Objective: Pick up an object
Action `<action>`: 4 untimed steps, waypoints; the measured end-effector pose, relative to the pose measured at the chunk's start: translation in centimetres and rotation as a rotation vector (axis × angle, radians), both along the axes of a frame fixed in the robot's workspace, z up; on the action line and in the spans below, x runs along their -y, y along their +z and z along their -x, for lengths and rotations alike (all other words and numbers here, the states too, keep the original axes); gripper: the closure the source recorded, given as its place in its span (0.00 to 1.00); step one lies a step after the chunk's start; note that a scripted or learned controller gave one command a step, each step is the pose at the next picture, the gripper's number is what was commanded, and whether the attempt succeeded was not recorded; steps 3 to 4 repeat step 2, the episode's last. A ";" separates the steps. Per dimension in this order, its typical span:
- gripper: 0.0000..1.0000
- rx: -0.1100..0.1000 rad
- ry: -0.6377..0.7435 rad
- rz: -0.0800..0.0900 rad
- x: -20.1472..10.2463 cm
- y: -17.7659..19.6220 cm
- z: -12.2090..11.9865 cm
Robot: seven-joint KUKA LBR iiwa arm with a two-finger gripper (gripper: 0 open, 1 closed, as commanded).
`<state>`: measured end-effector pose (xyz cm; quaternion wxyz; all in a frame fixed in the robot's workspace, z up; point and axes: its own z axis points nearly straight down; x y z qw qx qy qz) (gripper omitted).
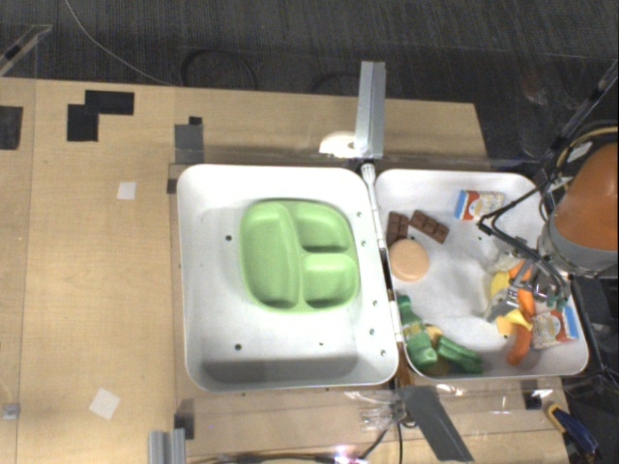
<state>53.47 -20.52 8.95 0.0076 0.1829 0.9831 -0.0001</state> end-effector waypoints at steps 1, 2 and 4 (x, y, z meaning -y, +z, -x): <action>0.00 0.001 -0.114 0.001 -1.6 0.0 0.8; 0.00 0.004 -0.111 0.000 -1.8 0.1 4.2; 0.00 0.004 -0.111 0.000 -1.8 0.1 4.2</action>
